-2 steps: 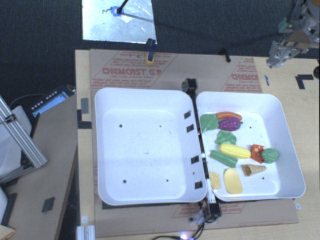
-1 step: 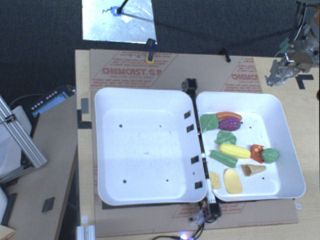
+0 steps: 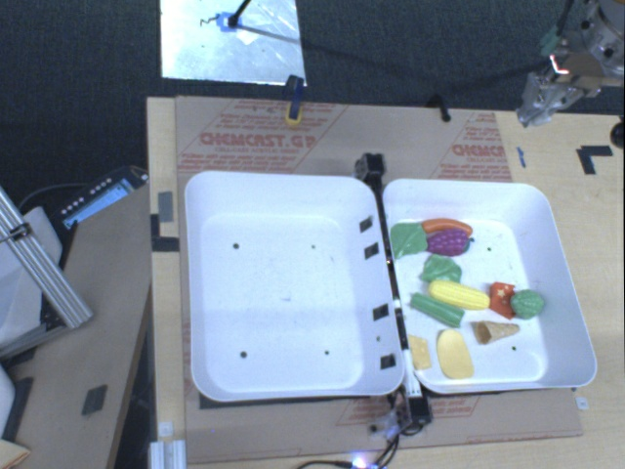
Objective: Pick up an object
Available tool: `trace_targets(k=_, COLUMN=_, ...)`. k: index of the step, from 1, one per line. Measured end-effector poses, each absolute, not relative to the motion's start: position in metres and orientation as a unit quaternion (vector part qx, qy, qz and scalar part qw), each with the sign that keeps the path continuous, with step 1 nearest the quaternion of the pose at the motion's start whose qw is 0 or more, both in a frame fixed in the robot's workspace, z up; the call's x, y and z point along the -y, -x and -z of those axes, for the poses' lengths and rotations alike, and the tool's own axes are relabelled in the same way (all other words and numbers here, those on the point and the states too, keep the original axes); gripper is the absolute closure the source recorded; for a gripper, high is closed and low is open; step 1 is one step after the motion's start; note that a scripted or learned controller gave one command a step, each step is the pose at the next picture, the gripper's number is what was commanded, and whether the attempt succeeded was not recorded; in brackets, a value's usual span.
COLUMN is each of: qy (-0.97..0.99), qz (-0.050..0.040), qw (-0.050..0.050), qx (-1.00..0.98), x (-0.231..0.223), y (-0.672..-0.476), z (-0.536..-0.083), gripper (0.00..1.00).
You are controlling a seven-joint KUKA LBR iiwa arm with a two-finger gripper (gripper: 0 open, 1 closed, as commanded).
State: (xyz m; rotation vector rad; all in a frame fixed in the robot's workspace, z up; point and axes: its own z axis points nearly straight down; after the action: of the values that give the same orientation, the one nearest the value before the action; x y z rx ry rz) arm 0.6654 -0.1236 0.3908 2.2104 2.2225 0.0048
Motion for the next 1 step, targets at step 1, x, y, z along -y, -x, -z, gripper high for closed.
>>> trace_targets(k=1, qy=-0.707, qz=-0.0005, qw=0.002, qx=-0.707, x=0.1600, y=-0.6688, z=-0.3882, gripper=1.00)
